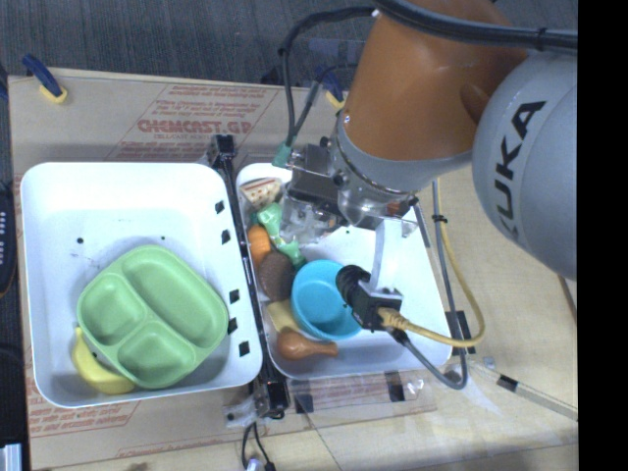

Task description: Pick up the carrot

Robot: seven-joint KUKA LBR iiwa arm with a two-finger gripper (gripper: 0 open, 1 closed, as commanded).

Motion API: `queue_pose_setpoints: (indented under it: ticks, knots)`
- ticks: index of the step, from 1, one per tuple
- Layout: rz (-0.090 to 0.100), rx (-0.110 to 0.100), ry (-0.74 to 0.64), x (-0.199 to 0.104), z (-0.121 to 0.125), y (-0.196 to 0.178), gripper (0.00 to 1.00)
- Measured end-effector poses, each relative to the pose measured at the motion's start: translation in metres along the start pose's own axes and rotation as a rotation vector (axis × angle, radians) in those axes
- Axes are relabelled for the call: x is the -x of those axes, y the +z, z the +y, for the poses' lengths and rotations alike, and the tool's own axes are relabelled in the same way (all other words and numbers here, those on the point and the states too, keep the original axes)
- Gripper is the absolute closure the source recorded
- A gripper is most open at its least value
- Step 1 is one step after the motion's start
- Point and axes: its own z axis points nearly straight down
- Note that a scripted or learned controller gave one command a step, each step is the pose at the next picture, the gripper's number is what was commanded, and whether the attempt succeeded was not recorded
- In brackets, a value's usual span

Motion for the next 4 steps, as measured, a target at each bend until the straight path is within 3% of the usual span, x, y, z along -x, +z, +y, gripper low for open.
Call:
queue_pose_setpoints:
  ticks: [1, 2, 3, 4]
  knots:
    - [0.001, 0.0, -0.302, 0.062, 0.017, 0.074, 1.0]
    - [0.004, -0.005, 0.095, 0.107, 0.03, 0.123, 1.0]
    - [0.004, -0.004, 0.093, 0.106, 0.03, 0.123, 0.0]
    - [0.004, 0.004, 0.0, 0.152, 0.042, 0.058, 0.0]
